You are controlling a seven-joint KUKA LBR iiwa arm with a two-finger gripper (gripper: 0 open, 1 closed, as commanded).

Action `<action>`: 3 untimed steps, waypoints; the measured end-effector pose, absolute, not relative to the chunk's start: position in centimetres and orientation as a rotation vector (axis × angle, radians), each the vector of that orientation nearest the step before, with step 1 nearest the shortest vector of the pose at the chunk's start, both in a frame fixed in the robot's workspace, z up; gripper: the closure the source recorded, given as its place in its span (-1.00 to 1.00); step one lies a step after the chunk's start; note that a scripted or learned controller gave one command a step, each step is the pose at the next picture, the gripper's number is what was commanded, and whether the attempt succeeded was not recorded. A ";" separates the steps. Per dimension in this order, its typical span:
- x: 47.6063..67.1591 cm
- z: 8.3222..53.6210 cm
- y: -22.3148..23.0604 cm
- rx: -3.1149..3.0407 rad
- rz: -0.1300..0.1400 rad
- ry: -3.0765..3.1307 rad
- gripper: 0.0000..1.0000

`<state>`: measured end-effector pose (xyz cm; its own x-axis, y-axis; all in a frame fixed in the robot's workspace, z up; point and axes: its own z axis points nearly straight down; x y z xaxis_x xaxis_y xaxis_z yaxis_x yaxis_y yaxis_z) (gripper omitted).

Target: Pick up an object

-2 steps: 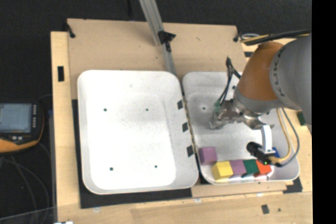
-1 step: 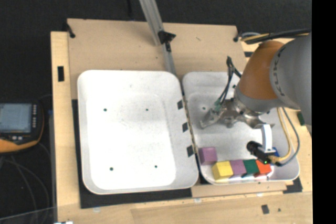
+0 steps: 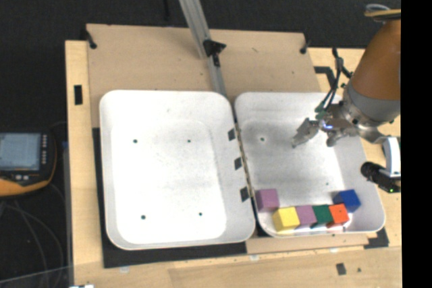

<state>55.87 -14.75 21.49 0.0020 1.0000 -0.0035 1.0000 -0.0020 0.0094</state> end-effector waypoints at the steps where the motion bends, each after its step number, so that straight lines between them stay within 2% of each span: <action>1: 55.9 22.1 -14.7 2.221 0.004 2.214 1.00; 2: 55.9 19.6 -5.1 2.213 0.002 2.233 1.00; 3: 54.6 19.7 -0.9 2.215 0.001 2.229 1.00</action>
